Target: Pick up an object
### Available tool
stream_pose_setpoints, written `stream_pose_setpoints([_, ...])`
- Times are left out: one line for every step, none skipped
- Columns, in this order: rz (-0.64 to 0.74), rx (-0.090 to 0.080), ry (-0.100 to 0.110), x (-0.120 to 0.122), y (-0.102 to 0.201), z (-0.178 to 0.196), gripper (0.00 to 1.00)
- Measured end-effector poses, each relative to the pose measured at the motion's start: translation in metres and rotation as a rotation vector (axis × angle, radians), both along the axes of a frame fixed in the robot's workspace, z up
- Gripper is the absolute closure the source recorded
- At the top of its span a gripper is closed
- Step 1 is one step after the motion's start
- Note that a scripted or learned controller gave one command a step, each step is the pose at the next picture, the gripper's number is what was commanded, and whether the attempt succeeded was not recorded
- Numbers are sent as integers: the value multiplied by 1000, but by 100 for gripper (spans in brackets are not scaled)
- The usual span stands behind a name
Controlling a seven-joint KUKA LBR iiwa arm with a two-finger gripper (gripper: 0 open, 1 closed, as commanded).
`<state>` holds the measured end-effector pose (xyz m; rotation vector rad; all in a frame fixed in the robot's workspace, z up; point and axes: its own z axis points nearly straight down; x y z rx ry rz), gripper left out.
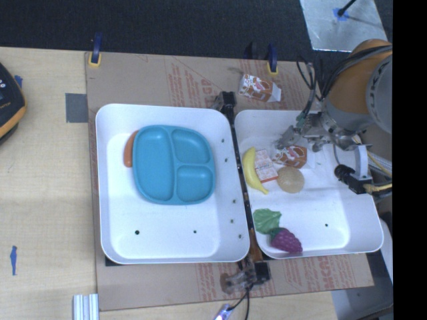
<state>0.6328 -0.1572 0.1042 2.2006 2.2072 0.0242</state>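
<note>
My end effector hovers low in the right bin, just above a red-and-white packet beside the banana. The packet looks light, crinkly and slippery, so I would pinch across its flat middle.

An orange thing in the left bin is mostly hidden under the blue divided plate, so what it is cannot be told. The arm is cut off by the right side of the view. Its claw is a small, dark tangle of metal low over the right bin. At the left edge a black and yellow device on the tabletop is cut off.
</note>
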Motion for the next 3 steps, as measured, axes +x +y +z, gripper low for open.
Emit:
stream_pose_setpoints([0,-3,-2,-12,4,0,0])
stream_pose_setpoints([2,-1,-3,-42,1,0,0])
stream_pose_setpoints([4,-8,-8,-40,-3,14,100])
